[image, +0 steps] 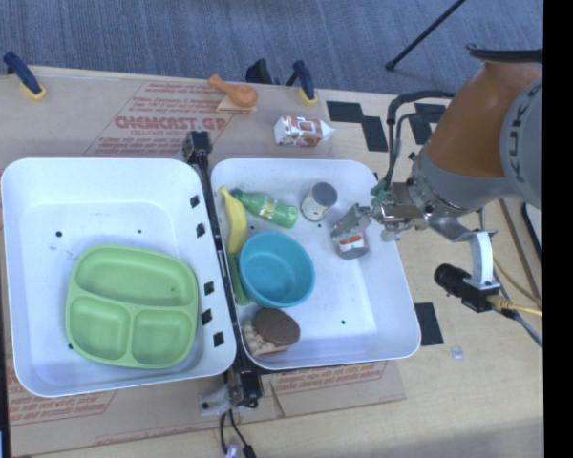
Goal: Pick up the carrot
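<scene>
The only orange piece that reads as the carrot lies outside both bins, on the bench beyond their far rims, just past the corner where the two meet, its thin end pointing left and its fat end right. A blue clamp sits near it on the right, and a small white packet lies on the bench between it and the right bin. Bare bench lies around the carrot, and nothing rests on it. Inside the right bin, a banana lies against the left wall, with a green bottle beside it and a grey can further right. A blue bowl stands in the middle, and a brown round item lies at the near left corner. The left bin holds a green divided tray. The arm reaches in from the right over the right bin's right rim, its orange band high and its wrist tipped down and leftward. The gripper hangs over the right half of that bin, near the can and well apart from the carrot. Whether it is released or clenched cannot be told; a small grey and reddish shape at its tip is too blurred to name. The bin floor around and in front of the gripper is open.
</scene>
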`<state>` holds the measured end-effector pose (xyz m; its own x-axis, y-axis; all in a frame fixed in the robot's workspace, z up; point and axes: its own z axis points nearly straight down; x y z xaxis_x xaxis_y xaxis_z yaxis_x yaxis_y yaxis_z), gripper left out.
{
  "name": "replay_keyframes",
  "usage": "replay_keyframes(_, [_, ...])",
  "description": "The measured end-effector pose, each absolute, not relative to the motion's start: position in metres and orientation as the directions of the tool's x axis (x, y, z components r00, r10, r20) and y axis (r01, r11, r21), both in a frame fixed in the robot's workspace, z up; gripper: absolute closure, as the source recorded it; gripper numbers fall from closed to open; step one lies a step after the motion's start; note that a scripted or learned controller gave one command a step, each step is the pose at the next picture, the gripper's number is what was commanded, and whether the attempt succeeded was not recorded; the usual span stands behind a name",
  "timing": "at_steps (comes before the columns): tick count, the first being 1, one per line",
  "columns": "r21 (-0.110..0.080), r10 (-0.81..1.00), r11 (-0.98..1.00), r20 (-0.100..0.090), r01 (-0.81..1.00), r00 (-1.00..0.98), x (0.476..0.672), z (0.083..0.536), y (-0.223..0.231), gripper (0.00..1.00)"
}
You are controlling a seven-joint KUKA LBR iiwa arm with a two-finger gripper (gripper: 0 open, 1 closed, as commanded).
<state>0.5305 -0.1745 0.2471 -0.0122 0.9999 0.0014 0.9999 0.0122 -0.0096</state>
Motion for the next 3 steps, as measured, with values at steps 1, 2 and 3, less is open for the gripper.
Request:
replay_keyframes(1, [-0.014,0.980,-0.201,0.001,0.980,0.201,0.475,0.221,-0.070,0.00])
replay_keyframes(2, [0.008,0.996,-0.094,-0.006,0.996,0.094,0.512,0.435,-0.101,0.00])
replay_keyframes(3, [-0.015,1.000,-0.015,-0.001,1.000,0.015,0.475,0.317,-0.036,0.00])
